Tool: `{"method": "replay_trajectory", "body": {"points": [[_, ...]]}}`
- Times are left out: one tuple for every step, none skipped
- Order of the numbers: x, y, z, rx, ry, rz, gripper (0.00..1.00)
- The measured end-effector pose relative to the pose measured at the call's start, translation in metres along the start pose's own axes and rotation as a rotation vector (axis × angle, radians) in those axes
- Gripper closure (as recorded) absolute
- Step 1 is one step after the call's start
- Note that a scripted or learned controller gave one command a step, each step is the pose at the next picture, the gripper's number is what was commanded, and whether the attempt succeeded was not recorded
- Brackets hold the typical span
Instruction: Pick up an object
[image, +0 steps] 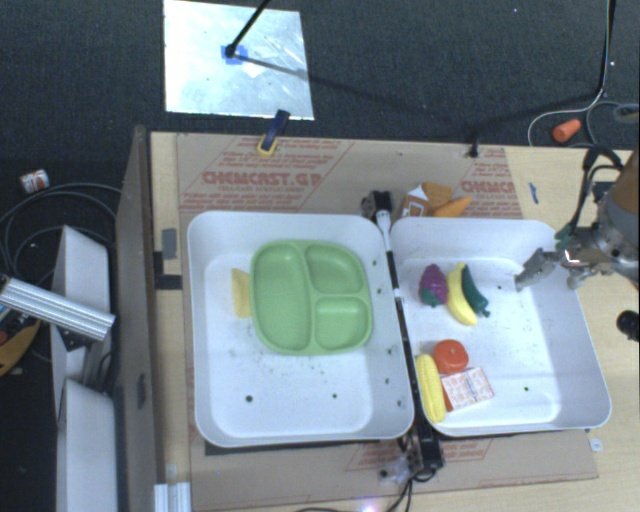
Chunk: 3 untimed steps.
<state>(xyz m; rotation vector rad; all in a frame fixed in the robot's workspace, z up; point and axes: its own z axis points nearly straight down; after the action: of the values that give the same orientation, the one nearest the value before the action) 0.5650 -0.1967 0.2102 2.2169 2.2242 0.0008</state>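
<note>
We see the grey two-finger gripper over the right shallow white plastic bin; can't tell its state. Left of it: purple toy grapes, yellow plastic banana. Farther left, green divided plate. Brown cardboard beneath bins.

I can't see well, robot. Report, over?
End effector at right bin's far right edge, holding nothing. Banana, tomato untouched. Path clear.
</note>
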Motion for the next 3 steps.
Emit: {"method": "replay_trajectory", "body": {"points": [[0.055, 0.037, 0.098, 0.004, 0.004, -0.006, 0.00], [0.056, 0.025, 0.127, 0.002, 0.001, 0.002, 0.00], [0.100, 0.070, 0.125, -0.003, 0.001, -0.006, 0.00]]}}
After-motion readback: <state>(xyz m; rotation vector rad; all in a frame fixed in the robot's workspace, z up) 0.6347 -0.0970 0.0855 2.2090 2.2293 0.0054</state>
